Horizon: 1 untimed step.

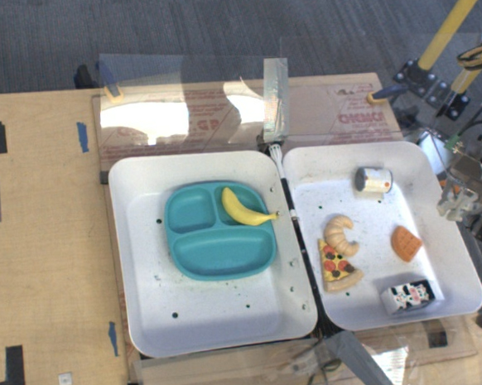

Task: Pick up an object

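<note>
- Nearest the camera, a small black-and-white printed carton [411, 295] lies in the near corner of the right shallow white bin [461, 295], close to the rim.
- Just beyond it lie a toy pizza slice with red toppings [340, 267], an orange wedge-shaped piece [406, 243] and a tan toy croissant [341, 234]. The croissant and the pizza slice are touching or nearly so; the orange piece sits apart.
- In the left shallow white bin [136, 237], a teal divided plastic plate [220, 247] carries a yellow toy banana [246, 208] in its far right compartment.
- The gripper [460, 199] sits at the right bin's outer rim, beside the objects rather than over any of them. Whether it is spread or closed I cannot tell, and nothing shows in its hold.
- Farther back, a white cylinder with a dark end [373, 180] lies on its side, well clear of the others.
- My judgement: the pick is not yet begun. The next move calls for travelling in over the bin, choosing one isolated target and descending squarely. The orange piece looks the closest and easiest.
</note>
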Motion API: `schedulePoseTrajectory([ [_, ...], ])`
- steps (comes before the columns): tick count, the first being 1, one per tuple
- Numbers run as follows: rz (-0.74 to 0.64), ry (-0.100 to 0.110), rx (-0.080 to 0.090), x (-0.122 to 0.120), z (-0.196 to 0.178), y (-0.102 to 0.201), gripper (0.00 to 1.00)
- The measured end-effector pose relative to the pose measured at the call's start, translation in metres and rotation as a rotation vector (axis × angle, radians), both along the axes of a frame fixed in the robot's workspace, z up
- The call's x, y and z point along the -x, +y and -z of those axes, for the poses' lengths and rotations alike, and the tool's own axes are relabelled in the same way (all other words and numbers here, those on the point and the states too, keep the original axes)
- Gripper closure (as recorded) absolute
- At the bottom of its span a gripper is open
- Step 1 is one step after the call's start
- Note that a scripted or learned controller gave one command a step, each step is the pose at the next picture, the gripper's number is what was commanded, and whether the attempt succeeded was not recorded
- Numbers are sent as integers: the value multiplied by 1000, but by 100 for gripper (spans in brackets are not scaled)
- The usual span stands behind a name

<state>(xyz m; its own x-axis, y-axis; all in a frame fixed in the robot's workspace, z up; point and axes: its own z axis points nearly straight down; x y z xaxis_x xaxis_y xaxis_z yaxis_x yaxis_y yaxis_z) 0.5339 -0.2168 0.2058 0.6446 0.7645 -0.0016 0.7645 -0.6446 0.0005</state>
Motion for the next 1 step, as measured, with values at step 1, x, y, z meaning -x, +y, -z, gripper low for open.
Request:
schedulePoseTrajectory([
  [1, 75, 2, -4, 55, -17, 0, 100],
])
